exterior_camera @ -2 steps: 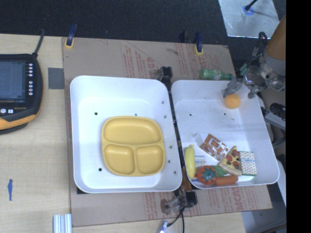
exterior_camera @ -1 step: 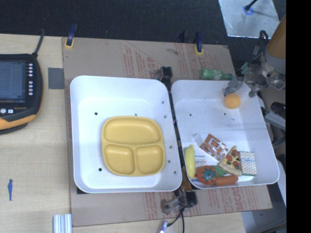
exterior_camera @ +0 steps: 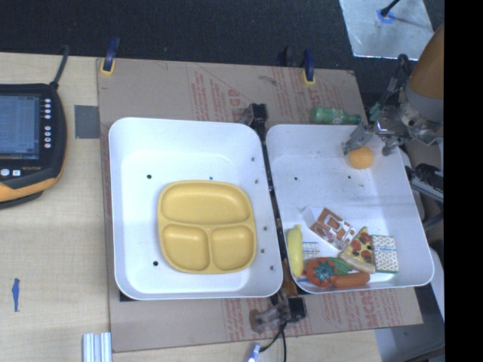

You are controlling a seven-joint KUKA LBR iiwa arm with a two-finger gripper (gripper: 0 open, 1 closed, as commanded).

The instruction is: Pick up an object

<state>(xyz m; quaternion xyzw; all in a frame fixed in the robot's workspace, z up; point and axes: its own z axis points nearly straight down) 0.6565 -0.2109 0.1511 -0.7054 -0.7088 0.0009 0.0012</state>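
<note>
Pincer [exterior_camera: 371, 142] hung at right bin's [exterior_camera: 332, 138] far right corner, over a round orange ball [exterior_camera: 361, 157]; grip state could not be told. Toy foods [exterior_camera: 343, 259] crowded near edge.

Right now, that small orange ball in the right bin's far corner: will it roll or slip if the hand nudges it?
The orange ball looks round and smooth, so it would probably roll at a nudge. It sits on bare white floor of the right bin, with nothing beside it to stop it. It looks small, likely light; a pinch by the hand may squirt it out.
</note>
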